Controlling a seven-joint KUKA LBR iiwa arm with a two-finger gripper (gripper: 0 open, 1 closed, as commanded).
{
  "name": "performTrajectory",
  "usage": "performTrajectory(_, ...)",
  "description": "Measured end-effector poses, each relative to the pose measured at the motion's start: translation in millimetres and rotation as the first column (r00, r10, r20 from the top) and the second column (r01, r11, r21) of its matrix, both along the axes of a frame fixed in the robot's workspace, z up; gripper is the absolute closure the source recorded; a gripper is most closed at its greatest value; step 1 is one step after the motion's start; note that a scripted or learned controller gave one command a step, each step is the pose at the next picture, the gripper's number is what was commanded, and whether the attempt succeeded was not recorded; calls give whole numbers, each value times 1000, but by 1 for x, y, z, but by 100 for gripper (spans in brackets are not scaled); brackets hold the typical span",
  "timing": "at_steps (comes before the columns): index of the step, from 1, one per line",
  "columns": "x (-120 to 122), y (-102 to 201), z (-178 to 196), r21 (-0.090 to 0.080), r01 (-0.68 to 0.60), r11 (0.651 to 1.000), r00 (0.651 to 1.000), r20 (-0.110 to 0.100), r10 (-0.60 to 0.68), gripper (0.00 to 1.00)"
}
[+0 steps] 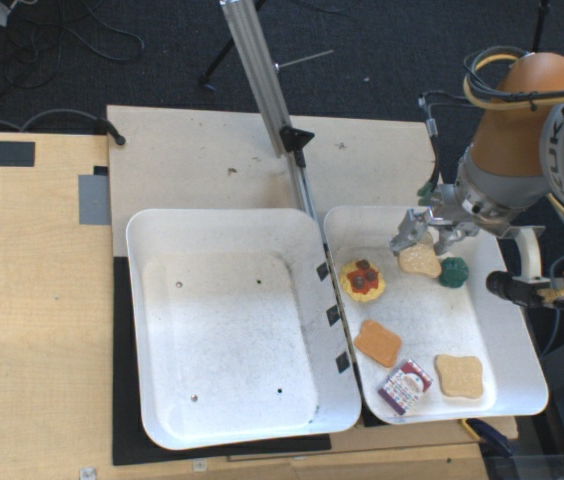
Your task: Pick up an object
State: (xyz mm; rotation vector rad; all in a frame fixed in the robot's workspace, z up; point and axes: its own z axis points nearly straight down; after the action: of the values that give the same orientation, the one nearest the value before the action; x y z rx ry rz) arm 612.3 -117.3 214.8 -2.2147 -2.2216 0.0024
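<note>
Your hand [424, 240] sits over the cracker [420, 261] in the right bin [517, 388] — fingers apart, cracker beneath them. The packet [405, 386] label is unreadable; a green ball [453, 272] lies beside.

Two shallow white plastic bins [224, 230], matt and speckled, sit on a pale wooden bench [32, 308]; a ribbed aluminium bar [259, 68] gleams.

Left bin [162, 230] open – free access; right bin [522, 393] crowded – pizza toy [363, 280], orange piece [378, 342], packet [405, 386], toast [459, 376] scattered.
</note>
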Motion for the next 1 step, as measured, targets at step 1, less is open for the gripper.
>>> performTrajectory(1, -18, 60, 6, 1, -1, 1000, 1000, 0, 1, 100)
